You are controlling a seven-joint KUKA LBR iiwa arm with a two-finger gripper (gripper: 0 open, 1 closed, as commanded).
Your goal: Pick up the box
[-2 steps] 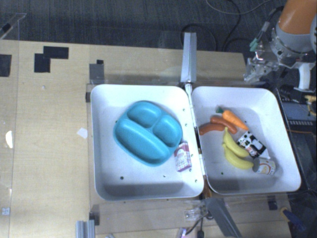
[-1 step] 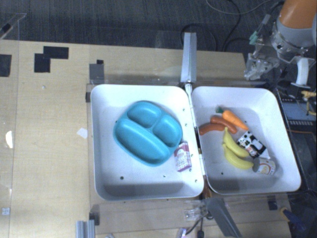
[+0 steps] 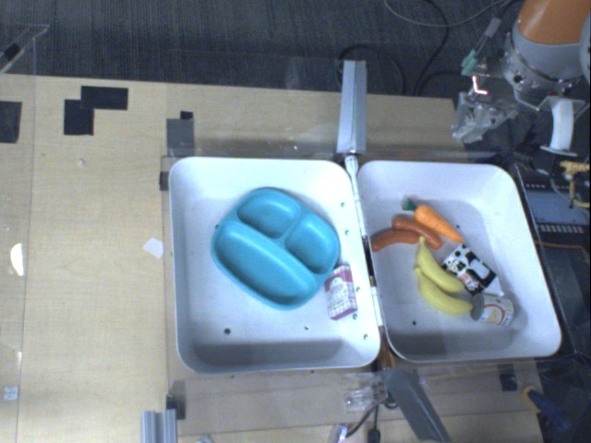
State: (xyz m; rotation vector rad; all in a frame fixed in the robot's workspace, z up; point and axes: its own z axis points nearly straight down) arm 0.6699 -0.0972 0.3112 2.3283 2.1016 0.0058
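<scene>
A small black-and-white patterned box lies in the right bin, against the right end of a banana. A small pink-and-white carton lies in the left bin, at the lower right edge of the blue divided plate. My gripper hangs from the arm's orange-banded wrist beyond the far edge of the right bin, well apart from both boxes. Nothing shows in its grasp.
The right bin also holds a carrot, a brown sausage and a tipped can beside the patterned box. A metal divider post stands between the bins at the back. Cables trail behind the bench.
</scene>
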